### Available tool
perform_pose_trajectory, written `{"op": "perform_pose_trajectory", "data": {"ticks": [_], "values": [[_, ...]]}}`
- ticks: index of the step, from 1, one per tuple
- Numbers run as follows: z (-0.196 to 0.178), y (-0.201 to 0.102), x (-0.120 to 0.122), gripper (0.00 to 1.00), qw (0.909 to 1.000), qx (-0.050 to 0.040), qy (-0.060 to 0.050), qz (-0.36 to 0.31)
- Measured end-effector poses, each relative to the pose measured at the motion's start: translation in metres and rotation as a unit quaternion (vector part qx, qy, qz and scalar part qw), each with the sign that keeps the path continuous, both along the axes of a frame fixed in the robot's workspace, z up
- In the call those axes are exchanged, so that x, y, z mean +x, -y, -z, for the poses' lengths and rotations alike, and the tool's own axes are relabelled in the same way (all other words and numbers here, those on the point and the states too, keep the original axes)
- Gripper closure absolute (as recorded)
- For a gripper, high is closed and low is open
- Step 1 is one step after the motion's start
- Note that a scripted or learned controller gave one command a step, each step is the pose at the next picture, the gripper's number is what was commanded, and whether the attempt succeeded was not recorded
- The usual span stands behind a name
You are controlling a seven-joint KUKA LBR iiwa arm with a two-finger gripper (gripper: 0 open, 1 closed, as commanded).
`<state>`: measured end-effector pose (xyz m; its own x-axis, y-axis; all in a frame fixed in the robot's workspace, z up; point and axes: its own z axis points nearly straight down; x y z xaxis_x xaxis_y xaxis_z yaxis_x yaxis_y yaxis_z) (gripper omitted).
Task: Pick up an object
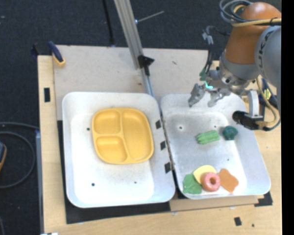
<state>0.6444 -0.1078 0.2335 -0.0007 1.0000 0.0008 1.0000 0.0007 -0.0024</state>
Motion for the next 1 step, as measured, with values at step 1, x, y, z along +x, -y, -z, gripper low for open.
{"op": "perform_pose_trajectory", "data": {"ticks": [1], "values": [[-0.0021, -0.0001, 0.0010, 0.00, 1.0000, -0.0002, 0.002, 0.000]]}}
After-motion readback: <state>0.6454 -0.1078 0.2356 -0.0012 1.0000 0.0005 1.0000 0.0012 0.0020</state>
